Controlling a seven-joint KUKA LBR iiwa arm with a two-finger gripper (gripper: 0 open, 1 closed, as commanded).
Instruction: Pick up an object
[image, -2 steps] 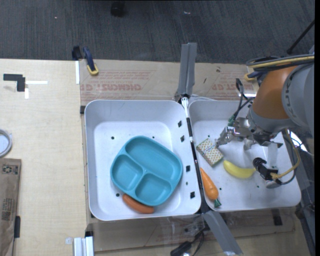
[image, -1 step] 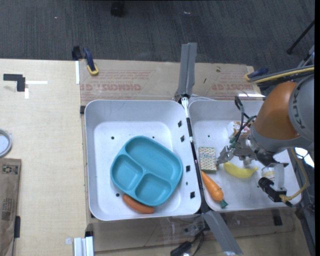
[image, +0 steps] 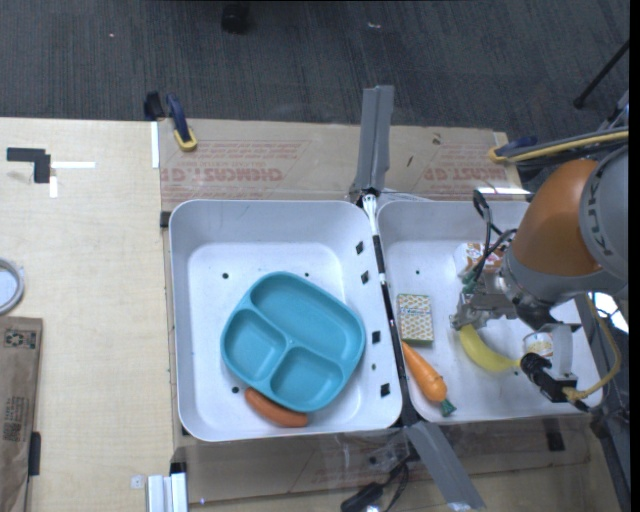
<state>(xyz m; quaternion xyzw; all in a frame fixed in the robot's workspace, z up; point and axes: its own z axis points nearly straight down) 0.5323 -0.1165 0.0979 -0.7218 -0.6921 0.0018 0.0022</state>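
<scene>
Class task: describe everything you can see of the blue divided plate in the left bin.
The blue divided plate is a rounded, light-blue tray that looks like smooth plastic, moulded into three compartments, one long and two smaller, with nothing in them. It sits open side up, turned at an angle, on the floor of the left bin, toward the near side. An orange sausage-like toy lies along its near edge, partly tucked beneath the rim.

I see even, bright overhead light with soft, short shadows. The white bins (image: 190, 330) glare slightly, washing out their walls. Focus is fair at centre; the arm (image: 560, 235) at right looks a little soft.
</scene>
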